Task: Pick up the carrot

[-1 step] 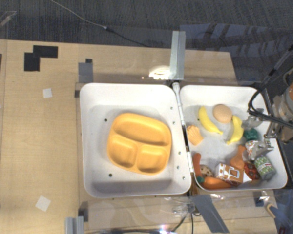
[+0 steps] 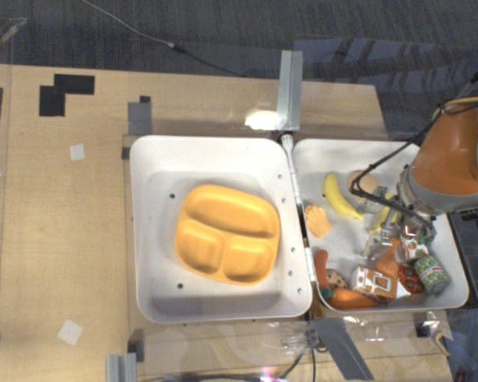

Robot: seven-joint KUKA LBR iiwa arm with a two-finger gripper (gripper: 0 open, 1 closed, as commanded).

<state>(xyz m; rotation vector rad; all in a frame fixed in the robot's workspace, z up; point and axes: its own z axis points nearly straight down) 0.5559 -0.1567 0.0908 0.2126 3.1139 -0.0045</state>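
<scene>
Where clutter hides its tip, carrot (image 2: 352, 298) at bin (image 2: 460, 293) front, hand (image 2: 390, 231) grip unclear.

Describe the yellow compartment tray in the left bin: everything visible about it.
The yellow tray looks like smooth moulded plastic, rounded at the corners, with three recessed compartments: one long one across the far side and two smaller ones nearer the camera. It lies flat, slightly rotated, near the middle of the left bin, with nothing in it or touching it.
</scene>
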